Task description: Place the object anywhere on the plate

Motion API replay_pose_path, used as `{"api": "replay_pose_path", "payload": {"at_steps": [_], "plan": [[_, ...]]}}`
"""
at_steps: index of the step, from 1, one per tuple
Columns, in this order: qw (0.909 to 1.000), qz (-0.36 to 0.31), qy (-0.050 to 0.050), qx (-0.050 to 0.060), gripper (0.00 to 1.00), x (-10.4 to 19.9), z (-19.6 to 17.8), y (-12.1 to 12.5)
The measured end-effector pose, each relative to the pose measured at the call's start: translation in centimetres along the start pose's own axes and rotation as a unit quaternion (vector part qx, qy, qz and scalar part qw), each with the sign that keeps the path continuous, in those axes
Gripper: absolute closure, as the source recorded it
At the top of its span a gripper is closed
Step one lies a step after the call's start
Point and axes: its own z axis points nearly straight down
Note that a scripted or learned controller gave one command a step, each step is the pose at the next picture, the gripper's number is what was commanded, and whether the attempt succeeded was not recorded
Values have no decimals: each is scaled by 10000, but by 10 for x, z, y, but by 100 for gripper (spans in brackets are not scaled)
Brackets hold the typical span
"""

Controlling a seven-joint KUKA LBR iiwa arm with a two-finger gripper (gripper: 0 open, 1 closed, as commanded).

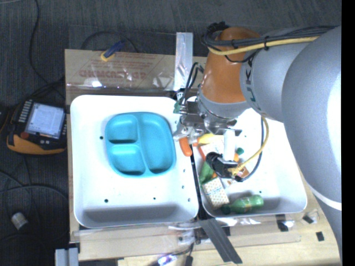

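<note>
- Two bins sit side by side on the bench: left bin [89, 204] and right bin [294, 195], walls touching down the middle.
- The plate [138, 143] lies in the left bin, closer to its far edge and right wall.
- The arm [266, 76] comes in from the right, over the right bin's far-left corner.
- A bottle [244, 204] lies on its side near the right bin's near edge, a small packet [215, 191] just left of it.
- A handheld unit [39, 123] lies on the floor, left of the bench.
</note>
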Motion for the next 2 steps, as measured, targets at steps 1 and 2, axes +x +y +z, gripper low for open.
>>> {"api": "replay_pose_path", "payload": {"at_steps": [1,2], "plan": [[9981,-610,-2,2,100,52,14,-51],[9982,-608,-3,1,0,51,14,-51]]}}
